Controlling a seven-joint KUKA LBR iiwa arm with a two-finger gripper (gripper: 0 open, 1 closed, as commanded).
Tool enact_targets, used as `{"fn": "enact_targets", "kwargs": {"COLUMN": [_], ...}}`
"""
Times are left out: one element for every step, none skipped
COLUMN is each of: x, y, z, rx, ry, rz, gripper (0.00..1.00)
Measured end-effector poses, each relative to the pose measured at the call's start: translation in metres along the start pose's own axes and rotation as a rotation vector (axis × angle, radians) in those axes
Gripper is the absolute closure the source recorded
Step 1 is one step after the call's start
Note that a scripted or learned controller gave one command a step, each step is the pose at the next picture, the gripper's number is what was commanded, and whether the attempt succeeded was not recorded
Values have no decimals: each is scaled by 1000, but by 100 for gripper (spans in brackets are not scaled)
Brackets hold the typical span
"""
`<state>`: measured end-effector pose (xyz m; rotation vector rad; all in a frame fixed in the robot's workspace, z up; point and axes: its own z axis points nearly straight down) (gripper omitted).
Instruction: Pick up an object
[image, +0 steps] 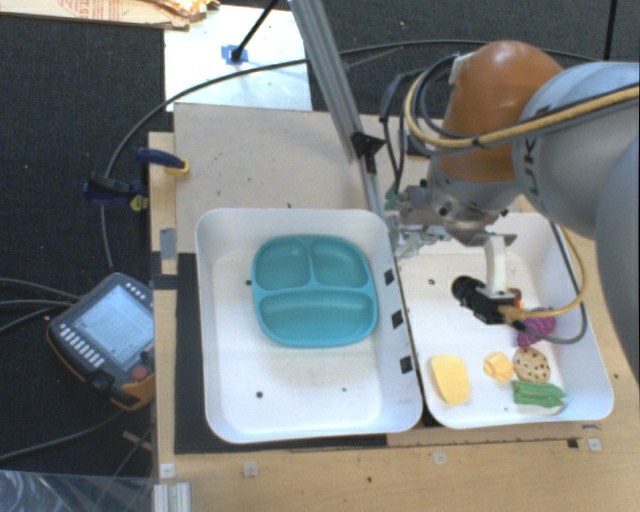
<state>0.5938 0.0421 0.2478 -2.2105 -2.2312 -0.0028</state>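
Observation:
The right bin (575, 400) holds several small items along its near side. A yellow wedge (451, 379) lies nearest the divider, with a small orange-yellow piece (498, 366) to its right. Further right are a speckled cookie (531, 365), a green pod-like item (540, 396) and a purple item (537, 325). My gripper (418, 232) hangs over the far left corner of the right bin, close to the divider and well apart from those items. Nothing shows in its grasp.
The left bin (225, 400) holds a teal divided plate (314, 291) in its far half. The grey arm with its orange band (495, 95) crosses over the far right of the right bin. A slanted metal pole (340, 90) rises behind the bins.

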Motion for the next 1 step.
{"fn": "enact_targets", "kwargs": {"x": [47], "y": [-31], "z": [3], "rx": [2], "ry": [0], "rz": [0], "gripper": [100]}}
